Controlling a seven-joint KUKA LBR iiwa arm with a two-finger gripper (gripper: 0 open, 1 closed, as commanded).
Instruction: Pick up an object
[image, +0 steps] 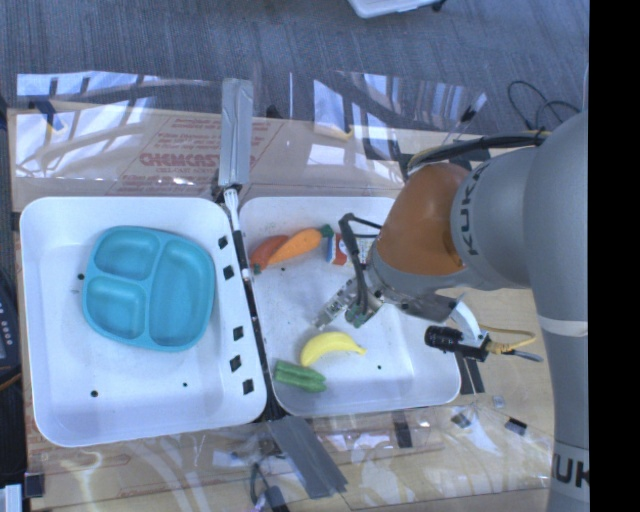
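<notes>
The arm (500, 220) came in from the right and hung over the right bin (400, 395), its orange band sitting above the bin's far right part. Below it the gripper (345, 308) pointed down and to the left, over the white floor near the bin's middle. Its two fingers (330, 312) stood a little apart with nothing between them, a narrow gap rather than a wide one.

The banana (332, 347) lay on the bin floor just in front of the gripper, near it but apart from it. Beside the banana, closer to the front wall, lay a green vegetable (299, 376), almost touching the banana's left end. Toward the back of the same bin a carrot (288, 248) lay slantwise, near the divider between the bins, and just right of its tip sat a small red and white item (337, 249), partly hidden by the arm's cabling.

The left bin (60, 400) held a blue sectioned plate (150, 287), lying flat in its middle.
</notes>
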